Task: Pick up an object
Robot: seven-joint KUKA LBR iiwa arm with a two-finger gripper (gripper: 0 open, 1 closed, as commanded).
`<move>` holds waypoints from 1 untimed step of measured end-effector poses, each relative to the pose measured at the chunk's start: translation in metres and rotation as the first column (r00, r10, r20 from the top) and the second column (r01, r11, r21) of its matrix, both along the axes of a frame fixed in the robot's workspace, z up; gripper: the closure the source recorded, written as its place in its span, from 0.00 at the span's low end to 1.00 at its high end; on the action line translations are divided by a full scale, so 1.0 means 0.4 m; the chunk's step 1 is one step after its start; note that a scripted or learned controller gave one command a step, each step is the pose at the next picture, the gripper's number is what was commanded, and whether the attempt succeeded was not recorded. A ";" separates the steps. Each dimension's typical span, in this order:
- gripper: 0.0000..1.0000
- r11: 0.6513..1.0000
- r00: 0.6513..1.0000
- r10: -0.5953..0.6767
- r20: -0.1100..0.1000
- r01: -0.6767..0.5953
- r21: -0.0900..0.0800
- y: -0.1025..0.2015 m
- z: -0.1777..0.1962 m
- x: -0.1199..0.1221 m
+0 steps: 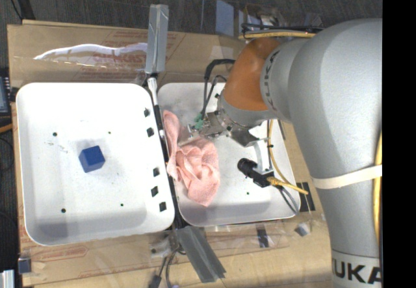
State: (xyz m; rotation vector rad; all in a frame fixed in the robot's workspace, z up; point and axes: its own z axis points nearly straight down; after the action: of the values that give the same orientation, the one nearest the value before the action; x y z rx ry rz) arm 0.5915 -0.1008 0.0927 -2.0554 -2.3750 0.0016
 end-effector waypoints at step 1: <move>1.00 1.000 1.000 0.003 -0.002 -0.003 0.000 0.000 0.024 0.000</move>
State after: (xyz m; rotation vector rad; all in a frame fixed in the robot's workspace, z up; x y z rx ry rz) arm 0.5914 -0.1007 0.1023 -2.0512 -2.3765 0.0042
